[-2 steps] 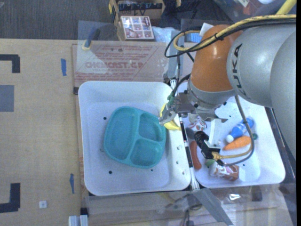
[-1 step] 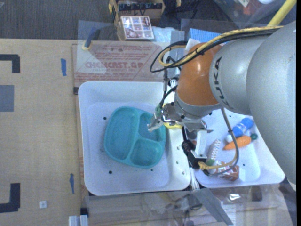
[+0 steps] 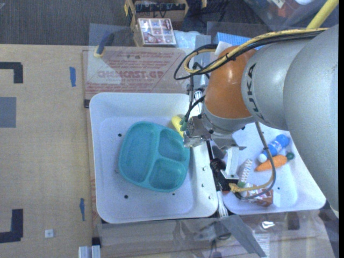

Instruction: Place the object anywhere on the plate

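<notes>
bins 2 [image 3: 107, 198] | plate 1 [image 3: 153, 157] | carrot 1 [image 3: 271, 163] | bottle 1 [image 3: 278, 143]

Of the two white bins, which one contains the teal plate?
The left bin holds the teal plate, a tray with three compartments. The right bin holds small items instead, such as an orange carrot toy and a blue bottle.

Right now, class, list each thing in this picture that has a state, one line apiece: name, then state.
Teal plate: flat in the left bin, right side up, compartments bare.
Yellow object: beside the plate's far right edge, partly hidden by the arm.
Carrot toy: lying in the right bin.
Blue bottle: lying beside the carrot toy.
</notes>
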### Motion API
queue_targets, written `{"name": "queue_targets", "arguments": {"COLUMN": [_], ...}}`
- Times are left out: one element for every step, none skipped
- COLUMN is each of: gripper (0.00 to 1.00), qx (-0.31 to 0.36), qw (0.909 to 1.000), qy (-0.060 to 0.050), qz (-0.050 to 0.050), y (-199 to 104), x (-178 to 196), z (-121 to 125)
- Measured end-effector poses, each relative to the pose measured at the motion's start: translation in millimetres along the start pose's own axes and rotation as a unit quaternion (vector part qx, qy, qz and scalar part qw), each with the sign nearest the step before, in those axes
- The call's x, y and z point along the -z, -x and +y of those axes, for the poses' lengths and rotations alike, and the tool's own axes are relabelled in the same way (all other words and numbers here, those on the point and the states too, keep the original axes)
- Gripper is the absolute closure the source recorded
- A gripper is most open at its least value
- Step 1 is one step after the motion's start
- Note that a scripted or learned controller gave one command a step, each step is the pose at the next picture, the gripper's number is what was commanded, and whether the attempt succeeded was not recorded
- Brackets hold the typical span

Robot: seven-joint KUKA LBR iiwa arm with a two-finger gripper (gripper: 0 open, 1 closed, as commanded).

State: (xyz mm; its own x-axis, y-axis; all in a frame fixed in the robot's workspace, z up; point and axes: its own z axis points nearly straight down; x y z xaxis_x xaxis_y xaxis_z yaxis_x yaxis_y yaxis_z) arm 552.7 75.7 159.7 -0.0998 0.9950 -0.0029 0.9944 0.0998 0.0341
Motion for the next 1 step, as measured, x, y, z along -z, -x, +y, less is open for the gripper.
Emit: {"name": "queue_targets", "arguments": {"gripper": [1.00], "qx": [0.208], "qw": [0.9781], "qy": [-0.017], "qz": [0.005], "y": [-13.2], "x": [30.8], "z": [-35.8]}}
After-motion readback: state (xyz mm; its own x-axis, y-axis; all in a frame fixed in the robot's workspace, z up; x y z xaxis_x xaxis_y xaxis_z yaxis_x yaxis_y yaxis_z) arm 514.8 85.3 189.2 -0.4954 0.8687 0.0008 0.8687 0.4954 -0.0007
